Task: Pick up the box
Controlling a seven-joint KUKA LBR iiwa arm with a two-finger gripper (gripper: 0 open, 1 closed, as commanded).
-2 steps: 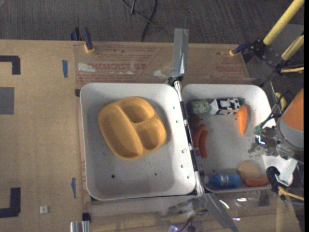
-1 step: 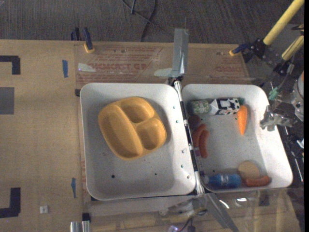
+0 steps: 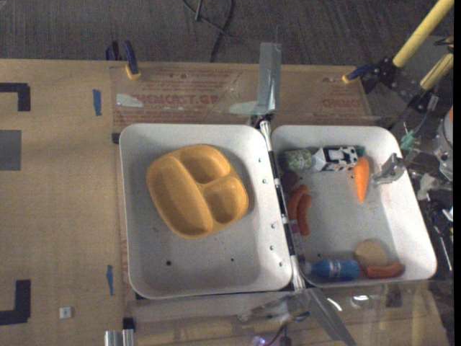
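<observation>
The box [image 3: 338, 157] is a small carton with black and white cow patches, lying on its side at the back of the right bin [image 3: 403, 225]. Touching its left end is a green packet [image 3: 297, 159], and an orange carrot [image 3: 361, 179] lies just to its right. My gripper [image 3: 391, 169] hangs over the right bin's far right edge, right of the carrot and apart from the box. Nothing is seen held in it.
The right bin also holds two red sausages [image 3: 300, 209] by its left wall, and a blue bottle [image 3: 335, 269], a tan bun [image 3: 371, 252] and another sausage [image 3: 384, 270] at the front. A yellow divided plate [image 3: 197, 190] sits in the left bin [image 3: 209, 269].
</observation>
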